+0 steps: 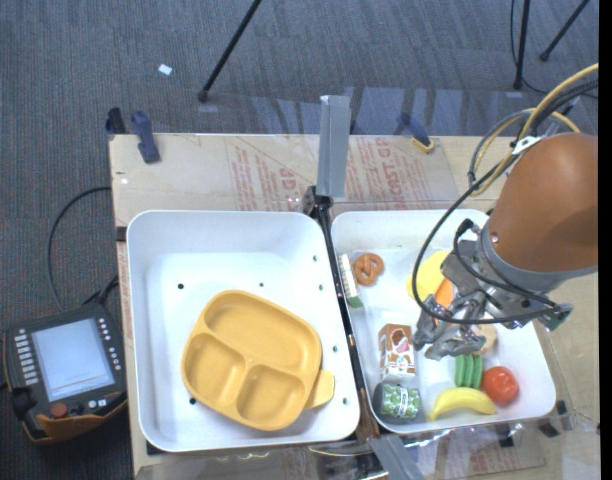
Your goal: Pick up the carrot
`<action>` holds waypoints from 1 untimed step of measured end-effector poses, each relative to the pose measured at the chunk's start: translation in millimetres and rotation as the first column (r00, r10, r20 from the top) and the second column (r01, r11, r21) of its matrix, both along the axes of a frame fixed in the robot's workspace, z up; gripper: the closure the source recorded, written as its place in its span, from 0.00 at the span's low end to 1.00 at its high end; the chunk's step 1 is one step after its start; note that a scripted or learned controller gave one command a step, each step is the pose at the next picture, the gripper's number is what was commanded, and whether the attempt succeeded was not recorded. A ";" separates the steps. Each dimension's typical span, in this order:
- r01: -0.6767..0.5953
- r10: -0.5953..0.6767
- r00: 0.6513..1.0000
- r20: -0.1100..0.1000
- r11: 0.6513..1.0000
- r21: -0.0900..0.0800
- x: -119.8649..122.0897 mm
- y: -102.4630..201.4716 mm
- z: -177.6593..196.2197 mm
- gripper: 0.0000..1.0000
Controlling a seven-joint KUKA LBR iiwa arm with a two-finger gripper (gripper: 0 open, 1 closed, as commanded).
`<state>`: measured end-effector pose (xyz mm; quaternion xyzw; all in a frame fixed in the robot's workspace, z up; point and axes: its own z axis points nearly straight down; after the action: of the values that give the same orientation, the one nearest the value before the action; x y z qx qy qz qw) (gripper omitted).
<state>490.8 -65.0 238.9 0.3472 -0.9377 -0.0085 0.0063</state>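
- Carrot (444, 292) shows as a small orange sliver in the right bin (406, 230), lying against a yellow item (428, 271) and partly hidden under the arm's wrist.
- Tool (448, 334) hangs just near of the carrot, low over the middle of the right bin; whether it is open, closed, or gripping anything cannot be told from this angle.
- Arm's orange band (546, 208) bulks above the tool on the right, covering much of the bin's right side, with cables looping off its far side.
- Right bin also holds a pretzel (367, 266) toward its far left, a small brown-and-white carton (396, 350) just left of the tool, and a green packet (398, 401) at the near edge.
- Green pods (468, 370) lie just near of the tool, a banana (462, 402) sits along the near rim, and a tomato (500, 384) rests just right of the pods.
- Left bin (166, 258) sits beside the right one, touching along the middle, and carries a yellow divided plate (248, 360).
- Counter (236, 173) under both bins is bare brown board at the far side.
- Teach pendant (64, 368) lies on the floor to the left of the counter.
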 end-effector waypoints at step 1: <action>0.005 -0.005 1.000 -0.006 1.000 0.004 0.7 1.4 6.5 1.00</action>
<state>491.5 -63.5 245.4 0.3448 -0.9386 -0.0113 0.0085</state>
